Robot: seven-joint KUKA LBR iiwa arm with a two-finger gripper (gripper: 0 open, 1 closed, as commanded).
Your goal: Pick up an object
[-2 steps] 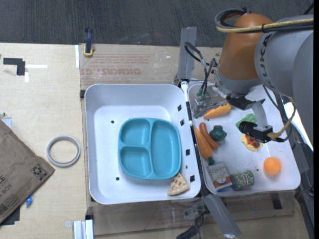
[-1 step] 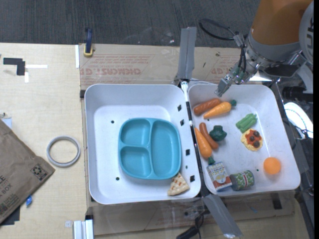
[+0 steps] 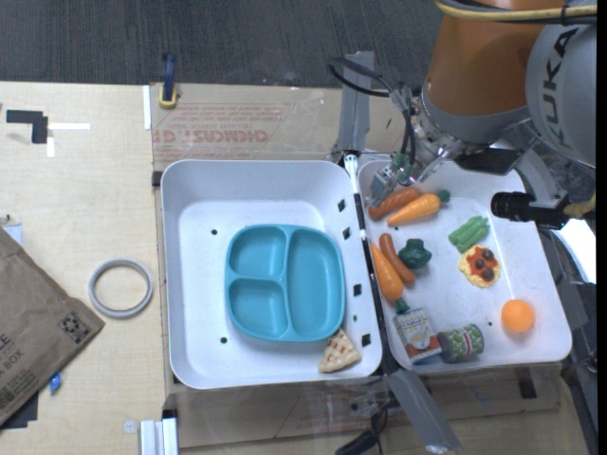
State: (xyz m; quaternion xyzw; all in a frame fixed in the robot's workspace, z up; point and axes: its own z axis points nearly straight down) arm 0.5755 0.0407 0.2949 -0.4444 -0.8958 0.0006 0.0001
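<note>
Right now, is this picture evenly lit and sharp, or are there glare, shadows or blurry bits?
In the camera view, the light is soft and even: the left bin shows only faint shading inside its walls, and the blue tray casts little shadow. The arm's orange band carries a mild sheen. Small toys like the orange look slightly soft, and the gripper area is blurry.

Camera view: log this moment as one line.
gripper: over right bin's far-left corner | nearest: carrots | grasp: unseen | blue tray: left bin
</note>
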